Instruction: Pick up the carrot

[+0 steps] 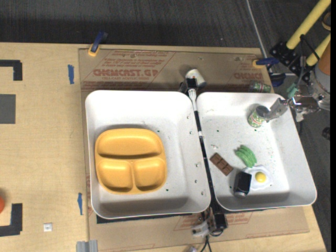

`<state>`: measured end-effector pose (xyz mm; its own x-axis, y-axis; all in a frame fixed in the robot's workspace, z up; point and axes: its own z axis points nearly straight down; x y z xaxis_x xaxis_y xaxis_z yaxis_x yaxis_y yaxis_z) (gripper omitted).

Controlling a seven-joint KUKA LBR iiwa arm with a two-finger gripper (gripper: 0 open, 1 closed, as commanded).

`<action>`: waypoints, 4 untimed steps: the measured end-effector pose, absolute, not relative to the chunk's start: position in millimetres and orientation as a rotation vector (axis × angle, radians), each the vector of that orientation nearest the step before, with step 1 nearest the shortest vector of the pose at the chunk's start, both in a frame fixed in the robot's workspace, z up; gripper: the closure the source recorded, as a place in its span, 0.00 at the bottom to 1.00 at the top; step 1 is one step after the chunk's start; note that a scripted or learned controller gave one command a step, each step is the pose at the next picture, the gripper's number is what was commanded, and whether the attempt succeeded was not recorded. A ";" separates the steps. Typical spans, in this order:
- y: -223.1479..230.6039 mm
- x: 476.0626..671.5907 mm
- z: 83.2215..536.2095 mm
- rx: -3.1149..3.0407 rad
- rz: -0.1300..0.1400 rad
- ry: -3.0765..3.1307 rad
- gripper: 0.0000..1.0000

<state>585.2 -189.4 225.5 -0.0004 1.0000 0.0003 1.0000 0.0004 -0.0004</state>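
At right, the gripper (pixel 277 108), grip state unclear, hovers over a can (pixel 256 116); no carrot is identifiable, risking a wrong grab.

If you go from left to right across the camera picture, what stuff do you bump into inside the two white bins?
Yellow divided tray → chocolate bar → black block → fried egg toy. The green leafy toy and the can overlap these sideways, so I leave them out.

One fixed camera, mounted above the bench (pixel 42 140), looking down at a slant. Both bins sit mid-frame: left bin (pixel 105 101), right bin (pixel 299 188). Dark floor along the top edge. Arm (pixel 315 91) enters from the right. Moderate distance; whole bench width visible.
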 end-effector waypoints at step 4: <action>-103.3 480.1 231.1 -1.668 -0.002 -2.665 1.00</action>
